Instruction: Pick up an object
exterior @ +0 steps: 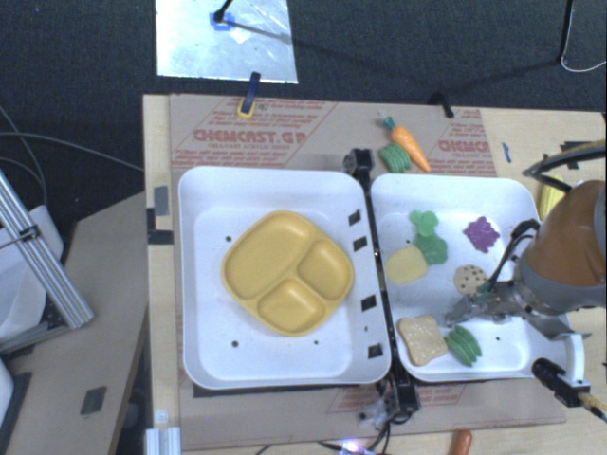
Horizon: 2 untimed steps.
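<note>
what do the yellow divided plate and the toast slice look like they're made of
Yellow divided plate: likely moulded plastic, with a smooth, evenly coloured matte surface and rounded compartment ridges. Toast slice: probably toy plastic or foam, pale tan with a darker crust edge; the view is too coarse to settle which.

End effector [471, 307] low, arm [569, 254] bent.
</note>
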Available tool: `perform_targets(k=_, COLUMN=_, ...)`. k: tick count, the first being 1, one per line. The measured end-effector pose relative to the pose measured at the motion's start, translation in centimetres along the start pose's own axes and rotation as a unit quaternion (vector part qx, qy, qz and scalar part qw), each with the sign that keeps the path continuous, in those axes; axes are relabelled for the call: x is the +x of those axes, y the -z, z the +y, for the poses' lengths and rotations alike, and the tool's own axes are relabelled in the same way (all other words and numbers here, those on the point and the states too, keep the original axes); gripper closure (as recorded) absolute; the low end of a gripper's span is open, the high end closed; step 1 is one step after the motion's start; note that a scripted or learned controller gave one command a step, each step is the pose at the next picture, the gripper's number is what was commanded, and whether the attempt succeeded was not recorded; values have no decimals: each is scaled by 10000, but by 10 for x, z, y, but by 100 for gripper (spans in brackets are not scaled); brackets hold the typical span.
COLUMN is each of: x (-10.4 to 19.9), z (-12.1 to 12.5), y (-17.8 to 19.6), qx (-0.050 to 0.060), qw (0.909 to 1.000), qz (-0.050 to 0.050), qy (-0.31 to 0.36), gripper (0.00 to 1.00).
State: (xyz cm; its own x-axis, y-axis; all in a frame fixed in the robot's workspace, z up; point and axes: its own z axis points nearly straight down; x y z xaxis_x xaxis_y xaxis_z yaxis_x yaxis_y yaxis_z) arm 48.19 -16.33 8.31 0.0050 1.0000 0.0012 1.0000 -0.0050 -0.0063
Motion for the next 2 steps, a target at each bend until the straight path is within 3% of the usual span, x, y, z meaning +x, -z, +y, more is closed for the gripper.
perform_targets(k=1, x=34, z=63, y=2, qx=-62, qw=10000, qz=-12, qy=68, gripper=0)
perform_targets(k=2, x=32, z=61, y=12, qx=-54, qw=10000, qz=-11, qy=53, gripper=100)
